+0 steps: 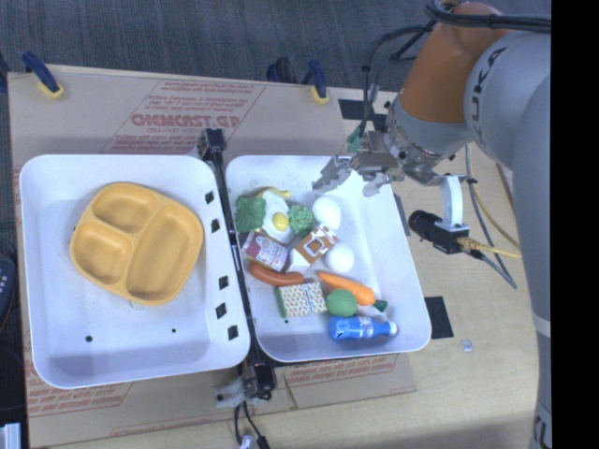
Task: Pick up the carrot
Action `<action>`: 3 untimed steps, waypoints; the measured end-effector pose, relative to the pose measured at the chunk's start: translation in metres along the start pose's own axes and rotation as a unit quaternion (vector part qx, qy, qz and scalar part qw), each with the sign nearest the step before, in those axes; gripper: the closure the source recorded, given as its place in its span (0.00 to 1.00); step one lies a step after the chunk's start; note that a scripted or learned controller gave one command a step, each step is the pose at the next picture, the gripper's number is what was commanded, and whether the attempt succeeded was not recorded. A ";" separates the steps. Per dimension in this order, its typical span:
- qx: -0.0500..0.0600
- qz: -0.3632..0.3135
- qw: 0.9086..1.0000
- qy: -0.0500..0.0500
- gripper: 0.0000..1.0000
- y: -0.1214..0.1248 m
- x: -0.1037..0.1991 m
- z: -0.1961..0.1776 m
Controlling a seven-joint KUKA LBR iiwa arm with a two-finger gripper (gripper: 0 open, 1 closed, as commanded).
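The carrot (348, 286), orange with a small green tip, lies slantwise in the right bin (398, 251) near its front right, between a white egg and a green lime-like fruit. My gripper (354, 174) hangs over the bin's back right corner, well behind the carrot. Its two fingers are spread apart with nothing between them; one fingertip (329, 177) points toward a white egg (327, 212).
The right bin also holds broccoli (249, 213), a fried egg (277, 221), a sausage (275, 274), small cartons (314, 244), a cracker box (301, 299) and a blue bottle (359, 328). A yellow divided plate (137, 242) sits in the left bin (56, 344).
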State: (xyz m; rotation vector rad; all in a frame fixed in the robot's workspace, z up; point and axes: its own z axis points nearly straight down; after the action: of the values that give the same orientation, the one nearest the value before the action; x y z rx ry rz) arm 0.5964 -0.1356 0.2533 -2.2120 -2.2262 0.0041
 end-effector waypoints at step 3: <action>-0.003 0.061 0.998 0.000 1.00 -0.091 -0.010 0.149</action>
State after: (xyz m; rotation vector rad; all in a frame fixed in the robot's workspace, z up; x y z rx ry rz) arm 0.5054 -0.1458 0.1052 -2.3479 -2.0892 -0.0038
